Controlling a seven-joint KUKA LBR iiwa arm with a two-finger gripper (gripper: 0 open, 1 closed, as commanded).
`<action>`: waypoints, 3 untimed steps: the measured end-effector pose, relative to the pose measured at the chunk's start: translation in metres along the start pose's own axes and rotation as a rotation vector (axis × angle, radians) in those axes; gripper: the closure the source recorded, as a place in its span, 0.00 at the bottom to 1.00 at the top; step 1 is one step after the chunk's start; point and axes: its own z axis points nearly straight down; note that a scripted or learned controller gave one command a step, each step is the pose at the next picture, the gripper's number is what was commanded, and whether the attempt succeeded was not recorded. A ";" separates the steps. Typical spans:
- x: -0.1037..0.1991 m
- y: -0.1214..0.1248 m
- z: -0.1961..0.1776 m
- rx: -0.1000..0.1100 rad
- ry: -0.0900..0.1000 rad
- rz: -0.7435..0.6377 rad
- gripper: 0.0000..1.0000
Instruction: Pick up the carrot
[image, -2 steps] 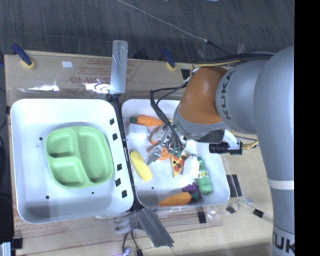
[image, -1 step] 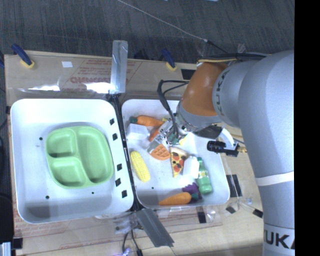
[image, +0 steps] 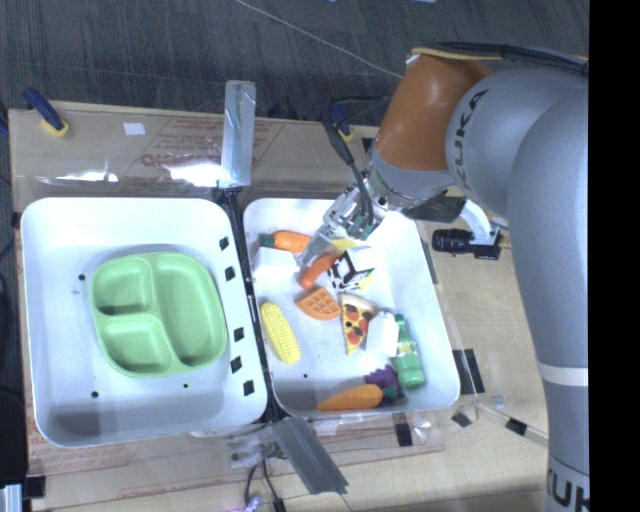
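Three orange toys lie in the right bin (image: 430, 300). A carrot (image: 287, 241) with a green top rests near the bin's back left corner. An orange piece (image: 317, 269) that looks like a second carrot lies at a slant right under my gripper (image: 336, 236), touching or nearly touching its tip. A third, long carrot (image: 351, 398) lies along the front wall. My gripper reaches down into the back of the right bin from the right, just right of the green-topped carrot. I cannot tell whether anything is held.
Around the gripper lie a black-and-white toy (image: 353, 270), a waffle (image: 318, 303), a pizza slice (image: 354, 323), a corn cob (image: 280, 332), a green bottle (image: 406, 362) and a purple toy (image: 381, 380). The left bin (image: 50, 250) holds a green divided plate (image: 158, 312).
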 end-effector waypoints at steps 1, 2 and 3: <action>-0.016 0.019 0.069 0.009 0.014 -0.104 0.00; -0.016 0.020 0.107 0.004 0.005 0.082 0.00; -0.016 0.020 0.096 0.008 0.005 0.073 1.00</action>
